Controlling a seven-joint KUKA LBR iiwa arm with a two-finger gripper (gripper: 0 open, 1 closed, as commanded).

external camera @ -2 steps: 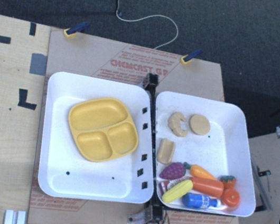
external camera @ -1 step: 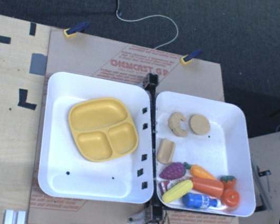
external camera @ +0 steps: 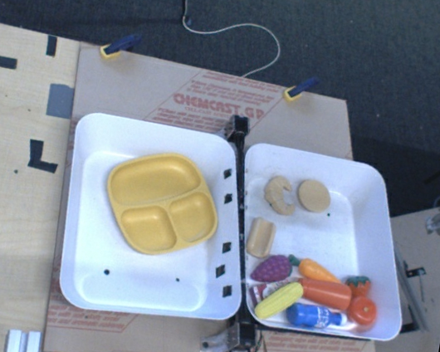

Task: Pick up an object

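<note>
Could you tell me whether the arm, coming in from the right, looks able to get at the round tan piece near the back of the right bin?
Probably yes. The round tan piece lies flat with bare bin floor on its right; only the bitten tan piece sits close on its left.

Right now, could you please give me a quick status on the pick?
Nothing picked yet. Toy food heaped in right white bin: yellow plastic corn cob, purple grape bunch, orange carrot. Yellow divided plastic tray alone in left white bin.
</note>
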